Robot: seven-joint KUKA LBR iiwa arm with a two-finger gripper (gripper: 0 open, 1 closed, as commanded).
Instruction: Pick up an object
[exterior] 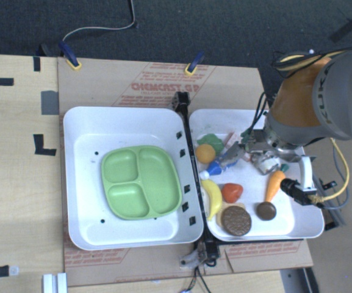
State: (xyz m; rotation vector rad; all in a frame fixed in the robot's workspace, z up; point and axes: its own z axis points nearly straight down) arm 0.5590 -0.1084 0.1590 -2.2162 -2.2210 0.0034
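Observation:
The right bin (307, 227) holds several toy foods. An orange ball (205, 154) lies by a green piece (210, 141) at the bin's far left, with a blue and grey item (224, 159) beside them. Nearer the front are a yellow banana (212, 197), a red tomato-like piece (232, 192), a round brown cookie (236, 220), an orange carrot (274, 185) and a small brown piece (265, 210). My gripper (262, 156) hangs low over the middle of this bin, just left of the carrot's top end and right of the blue and grey item.
The left bin (81, 163) carries a green divided plate (141, 182). A black divider (191, 163) runs between the two bins. The grey arm with its orange band (301, 99) covers the right bin's far right corner. Cables (328, 194) loop beside the bin's right wall.

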